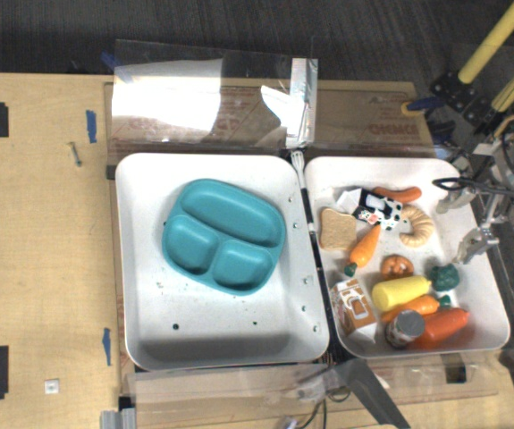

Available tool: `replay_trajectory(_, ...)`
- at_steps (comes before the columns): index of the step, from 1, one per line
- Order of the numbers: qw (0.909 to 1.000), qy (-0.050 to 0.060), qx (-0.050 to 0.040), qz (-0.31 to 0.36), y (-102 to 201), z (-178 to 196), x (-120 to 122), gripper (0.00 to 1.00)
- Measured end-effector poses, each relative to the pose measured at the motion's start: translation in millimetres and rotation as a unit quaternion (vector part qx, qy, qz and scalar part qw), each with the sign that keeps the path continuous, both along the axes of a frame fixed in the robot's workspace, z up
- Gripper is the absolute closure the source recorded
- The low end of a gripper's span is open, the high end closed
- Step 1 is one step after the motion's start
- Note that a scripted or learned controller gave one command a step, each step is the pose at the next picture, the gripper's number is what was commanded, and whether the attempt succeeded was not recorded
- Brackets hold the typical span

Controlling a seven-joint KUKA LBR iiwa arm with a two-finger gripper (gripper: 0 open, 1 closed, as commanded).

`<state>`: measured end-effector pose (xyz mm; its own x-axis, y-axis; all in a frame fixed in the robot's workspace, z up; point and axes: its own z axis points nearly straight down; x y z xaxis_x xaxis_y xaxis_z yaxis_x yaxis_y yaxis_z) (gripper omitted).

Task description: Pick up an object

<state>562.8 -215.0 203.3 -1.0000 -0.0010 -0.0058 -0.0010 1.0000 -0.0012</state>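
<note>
The things to pick from lie heaped in the right bin (332,172). Along its near edge sit a long orange carrot-like toy (444,325), a yellow piece (400,291) just behind it, a small dark-capped jar (406,328) touching both, and a printed carton (355,305) toward the near left corner. In the middle are a small orange pumpkin-like toy (397,265) and a smaller carrot (365,245). Toward the far edge lie a slice of bread (337,229), a black-and-white toy (379,211), a red sausage-like piece (398,193) and a pale ring-shaped pastry (417,228). A green piece (445,276) sits near the right edge.

The gripper (474,244) hangs at the right edge of this bin, above the rim and beside the green piece. I see nothing between its fingers; whether they stand wide or narrow I cannot tell, since they are small and blurred.

The left bin (149,320) holds a teal divided plate (223,235), lying toward its far half. Both bins rest on the desk (33,239), with clear plastic sheeting (203,105) behind them.

As I judge it, the task is barely begun: every object rests in the bin, none is lifted. The reach over a chosen piece, the descent, the closing and the lift are all left to do.
</note>
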Motion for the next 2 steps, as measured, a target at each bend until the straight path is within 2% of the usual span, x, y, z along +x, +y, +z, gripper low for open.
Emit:
replay_trajectory(1,0.9989,-0.007,-0.0028,0.047,30.8,-101.8,-14.5,0.00)
replay_trajectory(2,0.9998,-0.012,-0.0047,-0.016,54.7,-105.6,-10.5,0.00)
